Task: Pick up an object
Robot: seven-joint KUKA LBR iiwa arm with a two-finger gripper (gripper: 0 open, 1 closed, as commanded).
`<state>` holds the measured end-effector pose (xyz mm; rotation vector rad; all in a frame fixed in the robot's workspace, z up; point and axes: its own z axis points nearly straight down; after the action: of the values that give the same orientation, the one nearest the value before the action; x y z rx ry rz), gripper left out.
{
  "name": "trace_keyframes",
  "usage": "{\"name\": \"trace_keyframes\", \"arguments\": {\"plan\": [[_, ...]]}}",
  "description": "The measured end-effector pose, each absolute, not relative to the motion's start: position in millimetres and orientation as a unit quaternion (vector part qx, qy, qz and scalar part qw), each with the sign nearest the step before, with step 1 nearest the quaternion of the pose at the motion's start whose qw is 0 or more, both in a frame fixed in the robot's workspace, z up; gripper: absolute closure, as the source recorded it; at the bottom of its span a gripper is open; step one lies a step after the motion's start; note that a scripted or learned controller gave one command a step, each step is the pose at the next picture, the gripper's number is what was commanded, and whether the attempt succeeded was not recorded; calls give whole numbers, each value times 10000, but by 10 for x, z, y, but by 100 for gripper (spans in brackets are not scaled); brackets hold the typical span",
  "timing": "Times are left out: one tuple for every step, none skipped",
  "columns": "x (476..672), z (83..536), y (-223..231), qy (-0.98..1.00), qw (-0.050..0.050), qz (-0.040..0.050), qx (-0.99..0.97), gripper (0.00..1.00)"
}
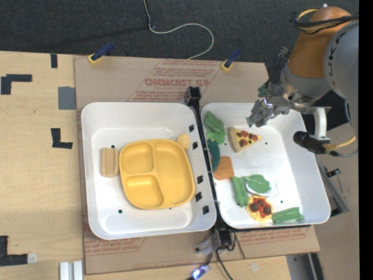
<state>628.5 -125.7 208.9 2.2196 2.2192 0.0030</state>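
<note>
My gripper (256, 118) hangs over the back of the right bin (303, 179), just right of and above a pizza slice (241, 138). Nothing shows between its fingers. Along the bin's left side lie a green leafy piece (214, 126), a dark teal piece (213, 152) and an orange-brown nugget (224, 168). Toward the front sit a green pod (239, 191), a white and green piece (257, 184), a second pizza slice (260, 207) and a green vegetable (287, 216).
The left bin (99, 214) holds a yellow divided plate (156, 173), a tan bread-like piece (108, 161) at its left and a small pale yellow item (183, 140) at its back right. A black clip strip (201, 156) runs between the bins.
</note>
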Motion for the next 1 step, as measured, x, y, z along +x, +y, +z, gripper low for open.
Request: {"name": "trace_keyframes", "arguments": {"plan": [[6288, 2248, -1252, 7075, -1, 2, 7067, 100]]}}
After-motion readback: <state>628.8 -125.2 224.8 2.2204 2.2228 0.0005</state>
